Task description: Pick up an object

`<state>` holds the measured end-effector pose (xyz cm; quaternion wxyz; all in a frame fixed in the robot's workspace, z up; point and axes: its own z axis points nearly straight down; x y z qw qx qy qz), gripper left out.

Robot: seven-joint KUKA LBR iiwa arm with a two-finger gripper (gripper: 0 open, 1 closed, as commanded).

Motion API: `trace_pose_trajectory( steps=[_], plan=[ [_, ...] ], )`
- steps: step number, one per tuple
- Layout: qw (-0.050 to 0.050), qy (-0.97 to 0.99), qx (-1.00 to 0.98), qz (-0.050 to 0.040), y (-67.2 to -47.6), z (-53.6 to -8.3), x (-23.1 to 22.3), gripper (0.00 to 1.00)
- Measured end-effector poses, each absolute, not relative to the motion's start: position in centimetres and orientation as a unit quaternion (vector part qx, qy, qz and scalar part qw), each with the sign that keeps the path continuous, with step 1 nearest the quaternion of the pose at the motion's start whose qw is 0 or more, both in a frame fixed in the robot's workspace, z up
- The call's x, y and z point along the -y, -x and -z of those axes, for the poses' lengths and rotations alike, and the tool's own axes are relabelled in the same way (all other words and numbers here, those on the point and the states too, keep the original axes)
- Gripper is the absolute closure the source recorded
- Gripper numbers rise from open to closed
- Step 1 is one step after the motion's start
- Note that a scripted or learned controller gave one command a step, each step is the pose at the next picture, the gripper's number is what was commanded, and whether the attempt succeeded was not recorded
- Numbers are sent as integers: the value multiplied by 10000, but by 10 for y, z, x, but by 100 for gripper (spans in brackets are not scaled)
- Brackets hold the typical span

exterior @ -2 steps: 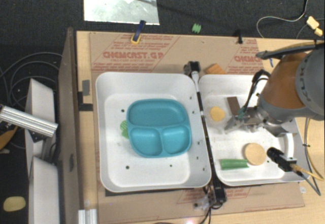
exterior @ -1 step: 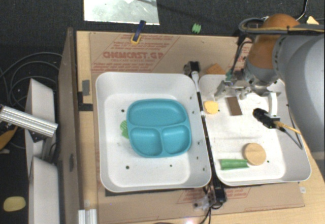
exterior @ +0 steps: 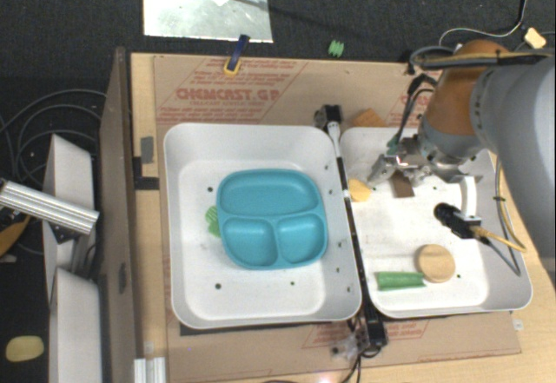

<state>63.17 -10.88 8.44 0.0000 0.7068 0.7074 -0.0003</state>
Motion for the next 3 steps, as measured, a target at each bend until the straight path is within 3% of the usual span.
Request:
trace_pose_trajectory(
  steps=[1,2,3],
  plan=[
    [20,-7058,-7084,-13,-634,-96,109,100],
    [51,-7056,-7086,-47,-581,-260,93,100],
    [-9,-7040,-7102,-4,-561,-239,40,100]
  ],
)
